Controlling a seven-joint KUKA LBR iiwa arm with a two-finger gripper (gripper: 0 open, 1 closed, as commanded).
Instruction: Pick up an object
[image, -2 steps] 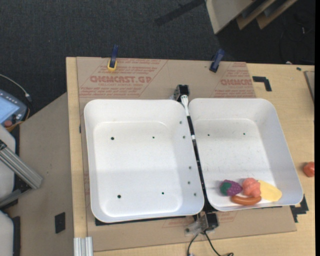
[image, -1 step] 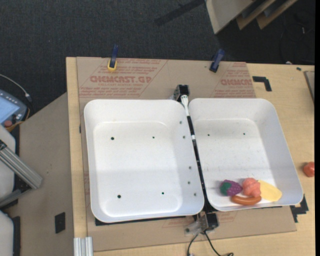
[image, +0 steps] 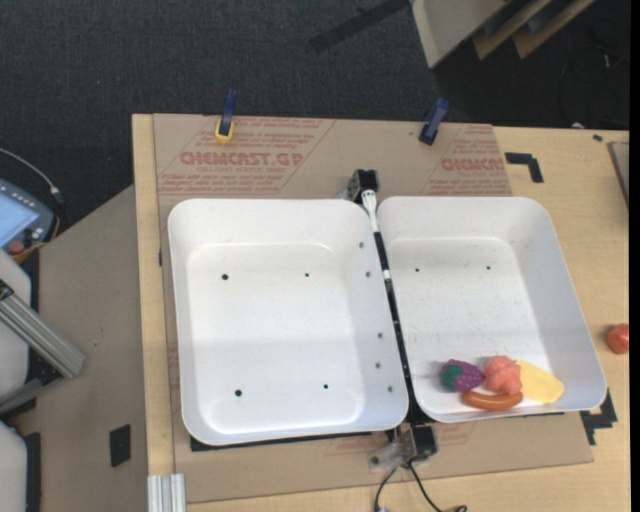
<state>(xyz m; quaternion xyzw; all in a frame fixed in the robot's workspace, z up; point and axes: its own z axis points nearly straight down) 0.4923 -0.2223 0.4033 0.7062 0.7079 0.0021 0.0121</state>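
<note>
Camera view: the tool's state cannot be judged from here. Four small toy foods cluster in the right bin's (image: 560, 262) near corner: purple grapes (image: 461, 375), pink piece (image: 503, 373), yellow piece (image: 541, 383), orange sausage (image: 491, 399), touching. Likely light, smooth plastic. The grapes stand most exposed; the near rim crowds the sausage. Open floor lies behind.

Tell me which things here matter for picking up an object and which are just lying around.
For the job:
purple toy
pink toy
yellow toy
orange sausage-shaped toy
right bin, which holds all four

Just lying about:
left bin
orange object on the bench outside the bins
blue clamps on the cardboard sheet's far edge
</note>
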